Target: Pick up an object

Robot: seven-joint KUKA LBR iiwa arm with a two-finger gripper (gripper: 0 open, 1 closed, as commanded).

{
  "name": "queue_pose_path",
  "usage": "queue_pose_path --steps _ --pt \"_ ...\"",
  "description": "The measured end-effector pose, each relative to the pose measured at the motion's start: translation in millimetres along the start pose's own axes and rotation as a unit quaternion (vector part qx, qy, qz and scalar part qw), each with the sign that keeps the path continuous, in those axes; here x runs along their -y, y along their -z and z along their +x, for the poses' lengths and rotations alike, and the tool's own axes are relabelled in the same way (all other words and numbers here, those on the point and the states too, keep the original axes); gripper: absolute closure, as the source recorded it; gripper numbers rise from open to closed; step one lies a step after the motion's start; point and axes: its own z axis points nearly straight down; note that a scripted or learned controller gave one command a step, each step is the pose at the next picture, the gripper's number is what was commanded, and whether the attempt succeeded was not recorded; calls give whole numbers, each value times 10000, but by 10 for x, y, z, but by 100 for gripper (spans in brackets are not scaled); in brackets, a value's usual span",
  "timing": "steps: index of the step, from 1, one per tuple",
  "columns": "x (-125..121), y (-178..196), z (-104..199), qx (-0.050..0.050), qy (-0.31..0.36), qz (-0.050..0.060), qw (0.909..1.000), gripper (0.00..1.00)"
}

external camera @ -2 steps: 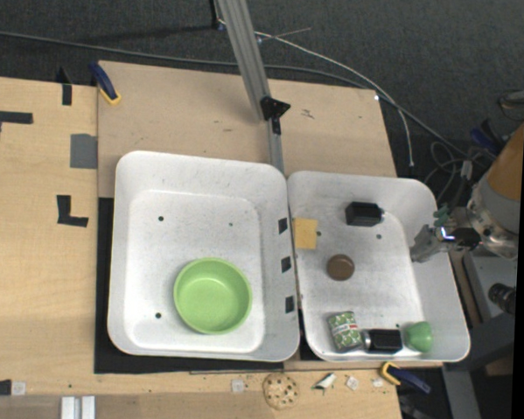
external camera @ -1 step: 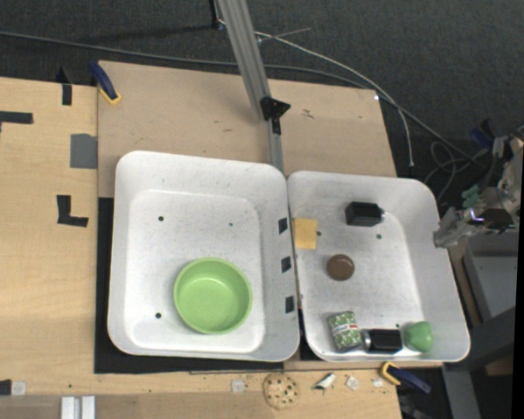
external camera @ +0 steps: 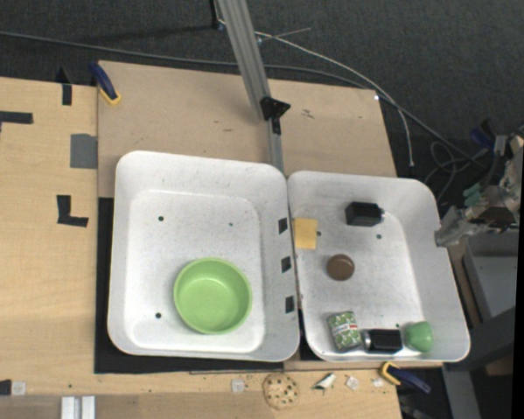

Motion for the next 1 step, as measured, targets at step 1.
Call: queue_pose_path --steps 1 --pt "-166 -196 535 -12 19 21 10000 100"
